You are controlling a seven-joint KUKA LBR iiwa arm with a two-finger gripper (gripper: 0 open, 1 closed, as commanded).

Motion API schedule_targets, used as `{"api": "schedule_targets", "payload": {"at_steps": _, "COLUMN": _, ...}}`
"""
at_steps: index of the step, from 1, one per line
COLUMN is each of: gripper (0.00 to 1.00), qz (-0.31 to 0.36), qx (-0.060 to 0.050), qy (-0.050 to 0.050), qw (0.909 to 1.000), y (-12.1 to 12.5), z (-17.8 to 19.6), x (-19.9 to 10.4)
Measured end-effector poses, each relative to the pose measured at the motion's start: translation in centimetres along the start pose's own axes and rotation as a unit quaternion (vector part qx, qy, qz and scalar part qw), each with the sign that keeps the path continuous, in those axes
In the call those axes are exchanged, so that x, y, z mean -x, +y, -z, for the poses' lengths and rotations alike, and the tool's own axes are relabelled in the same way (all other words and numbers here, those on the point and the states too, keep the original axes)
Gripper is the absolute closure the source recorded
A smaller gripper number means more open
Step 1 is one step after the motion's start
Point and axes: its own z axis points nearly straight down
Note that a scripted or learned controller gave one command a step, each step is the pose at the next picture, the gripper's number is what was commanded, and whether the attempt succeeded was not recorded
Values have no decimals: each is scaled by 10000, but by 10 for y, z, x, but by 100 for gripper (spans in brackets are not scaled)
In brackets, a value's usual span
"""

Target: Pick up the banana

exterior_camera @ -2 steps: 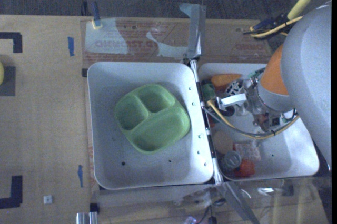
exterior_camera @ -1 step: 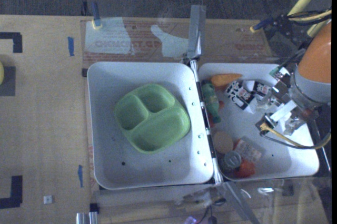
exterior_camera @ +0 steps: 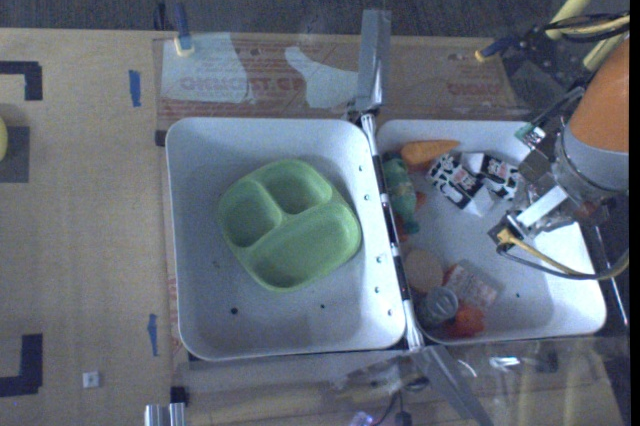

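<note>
My gripper (exterior_camera: 478, 182) hangs low over the back part of the right bin (exterior_camera: 570, 309), at the end of the grey arm with the orange band (exterior_camera: 610, 109) that reaches in from the right. Just behind it, by the bin's back wall, lies an orange elongated thing (exterior_camera: 430, 151). To its left, against the divider, is a green thing (exterior_camera: 400, 189). I make out nothing between the gripper's parts. A small yellow patch (exterior_camera: 3, 139) sits at the far left edge of the bench.
A green divided plate (exterior_camera: 290, 224) lies in the left bin (exterior_camera: 200, 314). The right bin's front holds a tan disc (exterior_camera: 423, 267), a grey can (exterior_camera: 438, 304), a red thing (exterior_camera: 465, 322) and a clear wrapper (exterior_camera: 478, 282). A metal divider (exterior_camera: 385, 224) separates the bins.
</note>
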Motion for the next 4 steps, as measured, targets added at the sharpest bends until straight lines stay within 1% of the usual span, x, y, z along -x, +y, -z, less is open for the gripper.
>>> {"api": "schedule_targets", "payload": {"at_steps": 1, "gripper": 100, "qz": -1, "qx": 4, "qy": 6, "qw": 10000, "y": 0, "z": 10, "x": -1}}
{"api": "schedule_targets", "payload": {"at_steps": 2, "gripper": 100, "qz": -1833, "qx": -24, "qy": -14, "qw": 9830, "y": -18, "z": -105, "x": 36}}
{"api": "schedule_targets", "payload": {"at_steps": 3, "gripper": 100, "qz": -2481, "qx": -17, "qy": -14, "qw": 9687, "y": -77, "z": -15, "x": -5}}
{"api": "schedule_targets", "payload": {"at_steps": 4, "gripper": 100, "qz": -2510, "qx": -25, "qy": -20, "qw": 9680, "y": -134, "z": -16, "x": -54}}
